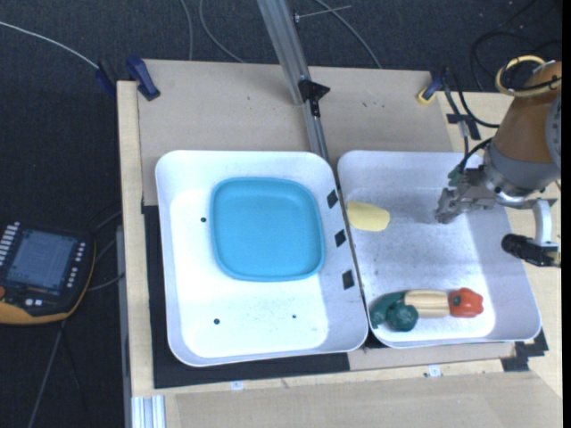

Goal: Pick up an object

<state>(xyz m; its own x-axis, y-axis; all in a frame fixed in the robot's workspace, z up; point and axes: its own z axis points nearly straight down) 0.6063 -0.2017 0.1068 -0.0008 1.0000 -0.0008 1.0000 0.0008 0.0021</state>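
Yellow lemon-like piece (pixel 368 217) lies to camera-left of my fingers (pixel 449 209), well apart, its long axis pointing toward them; their state I cannot tell.

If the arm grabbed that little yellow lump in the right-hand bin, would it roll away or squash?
The yellow lump looks rounded and smooth, so it could well slip or roll if nudged. It lies alone near the right bin's left wall, apart from the gripper. Softness can't be judged.

No legible text or signs.
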